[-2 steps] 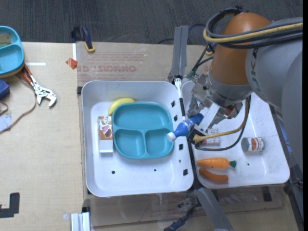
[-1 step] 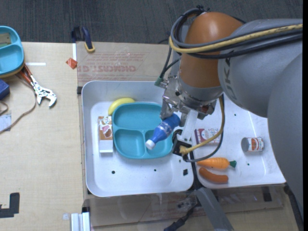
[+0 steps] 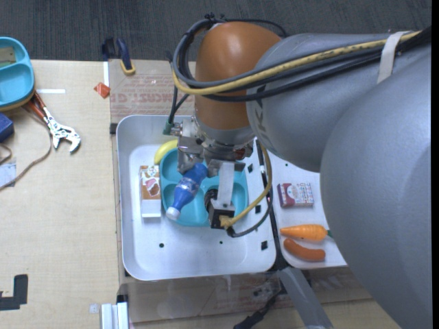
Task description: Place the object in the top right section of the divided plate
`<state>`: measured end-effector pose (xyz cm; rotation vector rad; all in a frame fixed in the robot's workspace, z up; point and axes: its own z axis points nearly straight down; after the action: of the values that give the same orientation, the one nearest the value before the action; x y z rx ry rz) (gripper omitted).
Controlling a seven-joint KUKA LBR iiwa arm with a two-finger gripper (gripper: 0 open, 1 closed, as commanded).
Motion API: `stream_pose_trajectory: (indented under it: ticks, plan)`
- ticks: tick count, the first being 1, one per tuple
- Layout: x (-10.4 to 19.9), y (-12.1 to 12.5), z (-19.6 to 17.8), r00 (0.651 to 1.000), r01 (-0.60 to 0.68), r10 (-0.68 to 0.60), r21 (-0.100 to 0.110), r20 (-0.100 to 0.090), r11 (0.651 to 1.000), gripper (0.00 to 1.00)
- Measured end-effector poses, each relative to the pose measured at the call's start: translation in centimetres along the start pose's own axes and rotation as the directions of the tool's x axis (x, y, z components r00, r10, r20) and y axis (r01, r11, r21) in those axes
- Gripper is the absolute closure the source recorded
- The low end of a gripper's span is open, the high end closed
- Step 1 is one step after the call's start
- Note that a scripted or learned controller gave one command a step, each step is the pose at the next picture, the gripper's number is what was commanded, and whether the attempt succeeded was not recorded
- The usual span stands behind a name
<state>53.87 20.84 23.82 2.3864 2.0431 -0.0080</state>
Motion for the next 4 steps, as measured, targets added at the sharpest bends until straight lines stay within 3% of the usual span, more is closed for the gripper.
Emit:
stream_pose_trajectory:
  ticks: [1, 2, 3, 4]
  plan:
    - [-4.3, 1.7, 1.1, 0.934, 0.357, -0.357, 0.0, -0.001, 0.934, 1.0]
    - [-2.0, -0.8, 2.8, 0.712, 0.702, -0.702, -0.001, -0.001, 0.712, 1.0]
    - [-7.4, -0.4, -3.9, 0.476, 0.88, -0.88, -0.006, 0.003, 0.475, 1.0]
    - [0.9, 3.3, 1.4, 0.571, 0.821, -0.821, -0.003, 0.001, 0.571, 1.0]
